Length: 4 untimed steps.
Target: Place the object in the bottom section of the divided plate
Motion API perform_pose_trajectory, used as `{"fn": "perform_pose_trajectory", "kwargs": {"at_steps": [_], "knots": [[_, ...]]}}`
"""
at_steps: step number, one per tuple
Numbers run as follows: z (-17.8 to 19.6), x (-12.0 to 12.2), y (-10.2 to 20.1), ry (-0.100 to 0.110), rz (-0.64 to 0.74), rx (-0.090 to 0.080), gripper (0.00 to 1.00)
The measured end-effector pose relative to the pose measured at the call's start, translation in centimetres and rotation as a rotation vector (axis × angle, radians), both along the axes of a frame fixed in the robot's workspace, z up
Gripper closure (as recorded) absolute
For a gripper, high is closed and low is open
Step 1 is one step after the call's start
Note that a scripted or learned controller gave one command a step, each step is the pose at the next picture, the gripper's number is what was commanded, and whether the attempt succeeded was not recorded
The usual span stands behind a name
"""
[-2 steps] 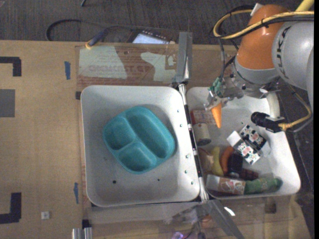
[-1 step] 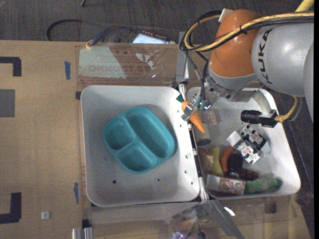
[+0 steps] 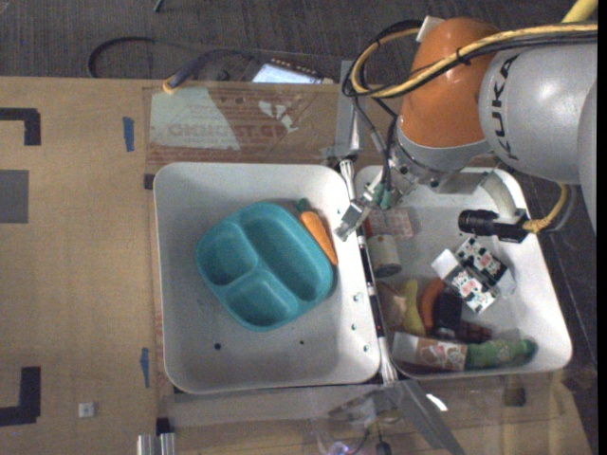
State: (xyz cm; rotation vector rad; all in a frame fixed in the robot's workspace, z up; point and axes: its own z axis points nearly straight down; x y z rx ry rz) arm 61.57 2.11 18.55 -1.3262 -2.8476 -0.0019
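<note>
Camera view: the teal divided plate (image 3: 266, 265) sits in the left bin (image 3: 180, 349), and the orange carrot (image 3: 319, 236) lies against the plate's far right rim, outside its sections. The gripper (image 3: 353, 218) hangs over the wall between the bins, just right of the carrot; whether its jaws are spread or closed, I cannot tell. The right bin (image 3: 550, 301) holds a heap of toys, possibly a banana (image 3: 410, 298) among them.
</note>
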Motion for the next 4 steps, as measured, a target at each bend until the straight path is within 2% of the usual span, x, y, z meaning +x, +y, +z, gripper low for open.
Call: {"fn": "perform_pose_trajectory", "kwargs": {"at_steps": [1, 2, 3, 4], "knots": [[1.1, 0.2, 0.0, -0.006, -0.002, 0.001, 1.0], [3.7, -7.3, 4.0, 0.0, -0.038, 0.0, 1.0], [3.4, -10.0, 11.3, 0.002, -0.027, -0.001, 1.0], [3.4, -9.9, 11.3, 0.001, -0.028, -0.001, 0.0]]}}
